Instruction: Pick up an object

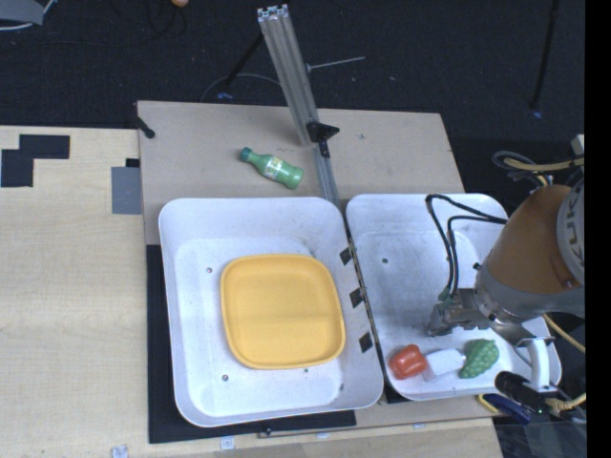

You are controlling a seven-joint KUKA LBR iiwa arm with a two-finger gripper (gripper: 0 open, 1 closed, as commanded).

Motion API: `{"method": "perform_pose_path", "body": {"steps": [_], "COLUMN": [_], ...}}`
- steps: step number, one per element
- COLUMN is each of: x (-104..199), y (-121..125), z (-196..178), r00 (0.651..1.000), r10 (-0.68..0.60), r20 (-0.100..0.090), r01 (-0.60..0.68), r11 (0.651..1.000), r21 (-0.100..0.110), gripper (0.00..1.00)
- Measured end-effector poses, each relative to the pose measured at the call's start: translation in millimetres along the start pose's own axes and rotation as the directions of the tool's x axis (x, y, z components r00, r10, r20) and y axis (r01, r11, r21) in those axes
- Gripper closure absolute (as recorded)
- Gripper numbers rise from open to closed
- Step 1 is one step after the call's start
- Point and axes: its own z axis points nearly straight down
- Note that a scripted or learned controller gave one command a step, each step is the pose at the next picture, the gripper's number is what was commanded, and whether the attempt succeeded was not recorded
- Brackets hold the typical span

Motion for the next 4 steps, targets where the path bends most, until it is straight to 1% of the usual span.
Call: {"method": "perform_pose_path", "body": {"steps": [1, 2, 3, 4], "x": [2.4, 0.0, -1.2, 38.6], "y": [-4.1, 5.8, 1.3, 27.8], "z": [-42.8, -99.0, -141.4, -147.9], "r00": [1.000, 1.000, 1.000, 1.000], "r10": [-0.002, -0.002, -0.002, -0.004], "r20": [0.000, 0.000, 0.000, 0.000], "r01": [0.002, 0.002, 0.002, 0.004], "r11": [1.000, 1.000, 1.000, 1.000], "r21": [0.001, -0.001, 0.001, 0.003], "gripper": [1.00, 1.00, 1.00, 1.00]}}
